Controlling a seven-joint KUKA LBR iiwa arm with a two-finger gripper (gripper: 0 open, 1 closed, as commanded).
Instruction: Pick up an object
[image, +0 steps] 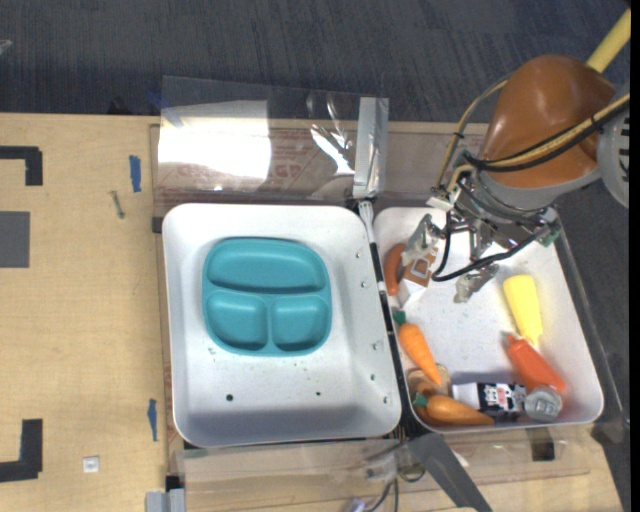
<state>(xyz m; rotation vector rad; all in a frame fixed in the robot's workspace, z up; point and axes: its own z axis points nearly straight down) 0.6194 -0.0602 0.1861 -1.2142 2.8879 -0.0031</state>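
My gripper (450, 262) hangs over the upper left part of the right bin (585, 340), under the grey and orange wrist. Its two fingers (473, 286) look spread apart, open, with only bare bin floor and a black cable between them. A small white and orange item (420, 266) and a brown piece (394, 266) lie just left of it. One orange carrot (417, 347) lies below the gripper and a second carrot (452, 410) at the bin's front. A yellow piece (523, 305) lies to the right.
A red-orange bottle with a grey cap (535, 372) and a black labelled box (490, 395) lie at the right bin's front right. The left bin (190, 390) holds a teal divided plate (267, 295). A clear plastic sheet (270, 130) stands behind the bins.
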